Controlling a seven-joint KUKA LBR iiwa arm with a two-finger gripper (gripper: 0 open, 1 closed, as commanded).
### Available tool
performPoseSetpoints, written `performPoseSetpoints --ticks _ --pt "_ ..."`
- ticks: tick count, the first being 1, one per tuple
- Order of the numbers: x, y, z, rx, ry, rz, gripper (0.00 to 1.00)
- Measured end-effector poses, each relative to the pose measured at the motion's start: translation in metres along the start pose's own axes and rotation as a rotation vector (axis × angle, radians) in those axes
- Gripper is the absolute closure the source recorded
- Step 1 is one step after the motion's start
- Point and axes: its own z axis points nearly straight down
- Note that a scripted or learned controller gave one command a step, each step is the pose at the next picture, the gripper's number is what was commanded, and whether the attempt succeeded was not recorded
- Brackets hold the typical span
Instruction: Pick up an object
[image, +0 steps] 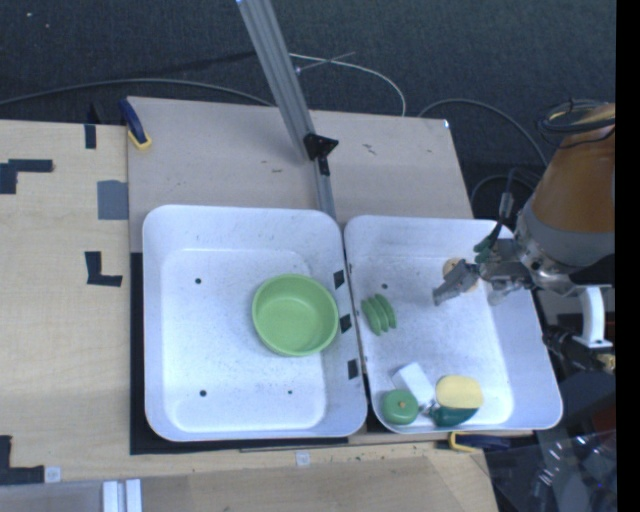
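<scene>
At the far left you see the pale wooden surface (60, 330), marked with a few dark tape pieces, and a blue and yellow clamp (135, 124) near its upper edge. Next comes the left bin (180, 240), and in it you find a green bowl (295, 314) sitting upright toward the bin's right side, close to the wall it shares with its neighbour. A grey metal pole (285, 80) slants down from the top and meets the surface just above the seam between the two bins. Moving on, the right bin (520, 390) holds a ribbed green piece (379, 313) near its left wall, and along its front edge a cluster lies close together: a round green thing (401, 406), a small white block (413, 380) just above it, a yellow thing (460, 391) and a dark teal thing (455, 415) touching beneath it. Further right, the hand (455, 280) hangs over the upper middle of the right bin, well apart from that cluster; whether its fingers are spread or closed you cannot tell, and nothing shows between them. The arm (575, 190) with its orange band enters from the right edge.
</scene>
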Motion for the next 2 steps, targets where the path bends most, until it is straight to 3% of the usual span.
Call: performPoseSetpoints --ticks 1,2 --pt "0.0 0.0 0.0 0.0 0.0 0.0 0.0" --pt "0.0 0.005 0.046 0.004 -0.001 0.001 0.0"
